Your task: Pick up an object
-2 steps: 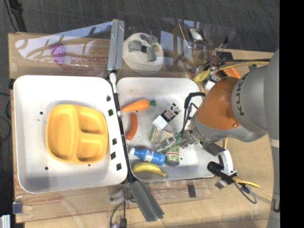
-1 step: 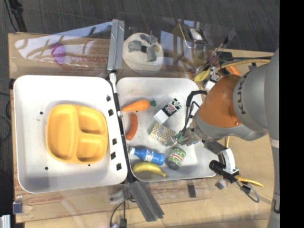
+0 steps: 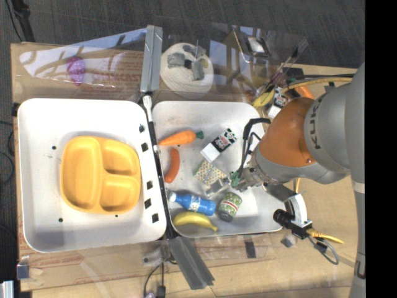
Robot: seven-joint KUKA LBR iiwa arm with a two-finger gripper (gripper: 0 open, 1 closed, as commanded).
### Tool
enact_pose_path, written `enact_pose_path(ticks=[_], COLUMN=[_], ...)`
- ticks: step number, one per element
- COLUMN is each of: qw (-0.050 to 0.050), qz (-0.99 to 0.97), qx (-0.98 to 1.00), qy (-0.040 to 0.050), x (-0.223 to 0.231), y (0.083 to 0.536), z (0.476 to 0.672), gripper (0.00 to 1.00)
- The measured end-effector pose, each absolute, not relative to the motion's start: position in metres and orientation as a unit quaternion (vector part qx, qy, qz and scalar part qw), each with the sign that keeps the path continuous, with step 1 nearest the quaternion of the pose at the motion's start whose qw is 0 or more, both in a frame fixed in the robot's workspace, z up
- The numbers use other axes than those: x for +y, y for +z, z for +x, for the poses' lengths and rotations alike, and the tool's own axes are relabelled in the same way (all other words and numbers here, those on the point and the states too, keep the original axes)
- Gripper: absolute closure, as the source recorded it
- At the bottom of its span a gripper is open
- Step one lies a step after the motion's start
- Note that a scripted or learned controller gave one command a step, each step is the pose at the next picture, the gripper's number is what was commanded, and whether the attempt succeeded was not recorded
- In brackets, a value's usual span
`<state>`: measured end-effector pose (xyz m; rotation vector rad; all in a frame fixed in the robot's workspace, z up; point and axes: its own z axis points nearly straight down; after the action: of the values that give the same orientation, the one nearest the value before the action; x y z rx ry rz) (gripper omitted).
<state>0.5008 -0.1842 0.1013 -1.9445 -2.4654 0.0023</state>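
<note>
Grey arm [image 3: 329, 135] low over right bin [image 3: 186, 110], claw [image 3: 239, 180] beside can [image 3: 229, 206].

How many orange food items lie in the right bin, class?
2. The carrot lies near the bin's upper left; the sausage lies just below it, along the left wall. The arm covers the bin's right side, so more may be hidden.

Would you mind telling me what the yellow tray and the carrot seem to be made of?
Yellow tray: probably moulded plastic, smooth and slightly glossy, with soft highlights on its rounded dividers. Carrot: likely a plastic toy, going by its even orange and faint sheen.
</note>
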Motion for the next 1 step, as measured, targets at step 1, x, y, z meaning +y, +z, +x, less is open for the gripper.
enact_pose_path(ticks=[1], qw=[0.001], qz=[-0.604], qx=[-0.797], qy=[0.0004], x=[-0.1850], y=[0.0913], z=[0.5424], gripper=[0.00])
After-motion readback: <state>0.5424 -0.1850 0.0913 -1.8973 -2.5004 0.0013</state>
